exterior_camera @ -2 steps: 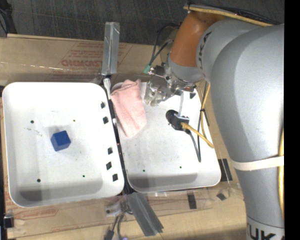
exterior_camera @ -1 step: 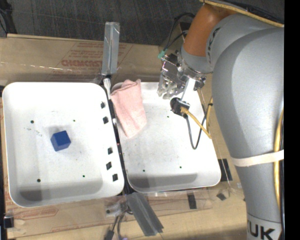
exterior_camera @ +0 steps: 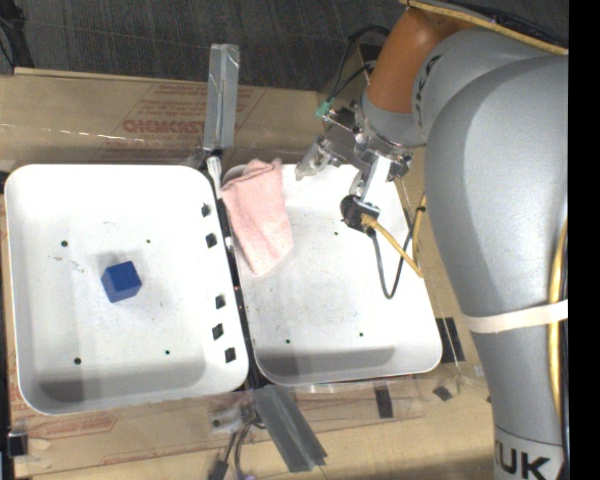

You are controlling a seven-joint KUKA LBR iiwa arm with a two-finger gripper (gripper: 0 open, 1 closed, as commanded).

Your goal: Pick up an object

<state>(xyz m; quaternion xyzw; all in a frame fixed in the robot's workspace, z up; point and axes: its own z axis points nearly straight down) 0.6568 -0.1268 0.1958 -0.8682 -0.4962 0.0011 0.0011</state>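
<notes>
A: In the right bin [exterior_camera: 380, 353], what lies inside?

B: A pink cloth [exterior_camera: 258, 216], crumpled and draped against the bin's left wall, up near its far corner. It sits just to the left of the fingers [exterior_camera: 332, 160], close by but not touching them as far as I can see. The rest of that bin's floor shows white, with a few small dark dots on it.

A: And where are the fingers themselves?

B: Over the far edge of the right bin, below the orange band [exterior_camera: 405, 53] of the grey arm [exterior_camera: 490, 188], which comes in from the right. A yellow cable [exterior_camera: 400, 253] loops down from the wrist across the bin's right side.

A: Wide or narrow?

B: I cannot tell; the tips blur into the metal parts around the wrist. Nothing visible sits between them.

A: The left bin [exterior_camera: 40, 388]?

B: It holds one blue cube [exterior_camera: 121, 280], resting on the floor left of centre, well apart from the fingers, far to their left and nearer the camera. It stands clear of every wall.

A: How do the two bins sit?

B: Side by side, touching along a shared edge with small black clips on it. Both rest on a brown cardboard-covered surface [exterior_camera: 110, 108]. A grey metal bar [exterior_camera: 220, 93] stands beyond the seam, to the left of the fingers.
</notes>
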